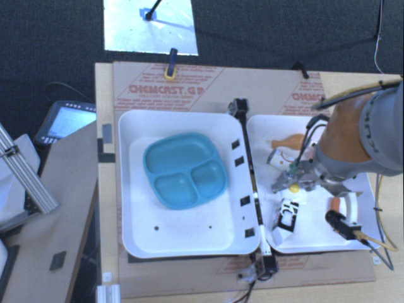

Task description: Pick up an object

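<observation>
My gripper (289, 177) is low over the left part of the right bin (315, 124), with the grey arm and its orange band reaching in from the right. A small yellow thing (294, 187) lies right at the gripper's tip; whether it is held I cannot see. Behind the gripper lies an orange object (287, 142). In front of it a black and white object (289, 215) rests near the bin's front left corner. A small orange-red piece (336, 204) and a white curved piece (351, 207) lie at the front right.
The left bin (129, 188) holds a blue divided plate (184, 169). A black divider rail (247, 169) runs between the two bins. Brown cardboard lies under both bins.
</observation>
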`<state>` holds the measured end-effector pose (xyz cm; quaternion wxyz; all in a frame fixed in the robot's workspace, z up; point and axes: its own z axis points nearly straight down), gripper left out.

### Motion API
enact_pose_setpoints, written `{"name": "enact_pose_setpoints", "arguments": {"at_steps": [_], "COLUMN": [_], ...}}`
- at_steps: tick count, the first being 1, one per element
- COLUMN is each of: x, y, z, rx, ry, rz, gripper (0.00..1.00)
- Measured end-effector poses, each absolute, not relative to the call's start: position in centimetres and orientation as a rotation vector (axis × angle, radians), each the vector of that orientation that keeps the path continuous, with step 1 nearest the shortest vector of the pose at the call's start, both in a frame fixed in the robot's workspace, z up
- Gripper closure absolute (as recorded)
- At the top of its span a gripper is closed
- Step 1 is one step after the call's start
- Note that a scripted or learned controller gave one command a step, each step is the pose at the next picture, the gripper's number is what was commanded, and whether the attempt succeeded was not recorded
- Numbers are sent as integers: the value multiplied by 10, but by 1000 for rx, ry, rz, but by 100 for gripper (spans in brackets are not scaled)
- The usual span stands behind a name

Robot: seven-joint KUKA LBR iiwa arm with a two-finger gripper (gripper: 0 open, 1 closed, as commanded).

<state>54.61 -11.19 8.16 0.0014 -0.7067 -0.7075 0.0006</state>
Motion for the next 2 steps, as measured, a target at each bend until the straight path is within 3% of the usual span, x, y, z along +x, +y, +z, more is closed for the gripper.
{"name": "enact_pose_setpoints", "arguments": {"at_steps": [1, 2], "x": [551, 553], "y": [-113, -110], "z": [99, 143], "rx": [-2227, -2220], "ry": [-2230, -2228], "rz": [-10, -4], "gripper": [100, 100]}}
